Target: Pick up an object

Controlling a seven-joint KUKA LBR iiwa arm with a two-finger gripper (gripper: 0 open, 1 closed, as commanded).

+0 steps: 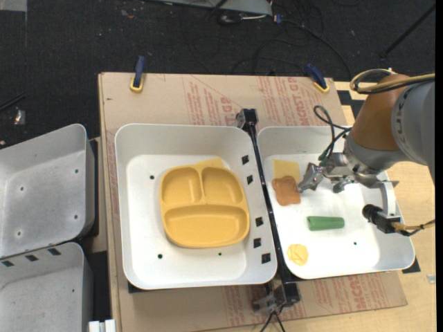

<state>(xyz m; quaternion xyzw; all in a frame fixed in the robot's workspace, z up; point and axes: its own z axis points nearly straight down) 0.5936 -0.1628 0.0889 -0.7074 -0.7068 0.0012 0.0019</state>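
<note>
While low in right bin (387, 254), gripper (309, 179) just beside brown piece (286, 190).

The brown cardboard sheet (208, 92) under the bins carries red printed letters along its upper and lower edges, but they are turned and too small to read.

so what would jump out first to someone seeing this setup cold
Probably the big yellow divided tray lying in the left bin, the brightest thing on the bench. Next, the grey and orange arm reaching in from the right, its tool low over the right bin beside a brown piece, with a green stick and a small yellow item nearer the front.
</note>
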